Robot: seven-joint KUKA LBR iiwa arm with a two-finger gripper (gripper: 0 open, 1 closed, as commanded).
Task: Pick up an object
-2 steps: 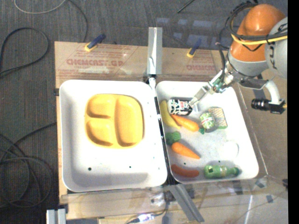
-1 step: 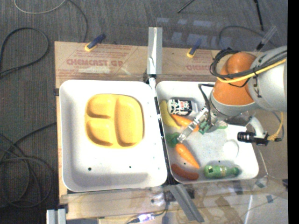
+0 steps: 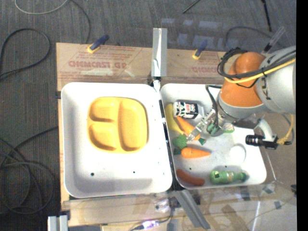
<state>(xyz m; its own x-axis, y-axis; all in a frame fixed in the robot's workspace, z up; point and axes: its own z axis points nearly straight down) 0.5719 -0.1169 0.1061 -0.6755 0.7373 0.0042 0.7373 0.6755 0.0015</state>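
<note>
My gripper (image 3: 204, 127) hangs low in the right bin (image 3: 250, 174), reaching in from the right under the orange wrist band. Its tip is just right of an orange carrot (image 3: 184, 124) that lies slanted beside a yellow banana (image 3: 169, 120). A green broccoli piece (image 3: 180, 141) sits just below-left of the tip. A second carrot (image 3: 195, 152) lies in front of it. A black-and-white carton (image 3: 186, 109) stands behind the gripper. Nothing shows as lifted off the bin floor.
A brown sausage (image 3: 190, 178) and a green bottle (image 3: 228, 176) lie along the right bin's front wall, and a pale white object (image 3: 237, 153) sits to the right. The left bin (image 3: 77, 172) holds a yellow divided tray (image 3: 118, 124). A metal divider (image 3: 159, 52) stands behind the bins.
</note>
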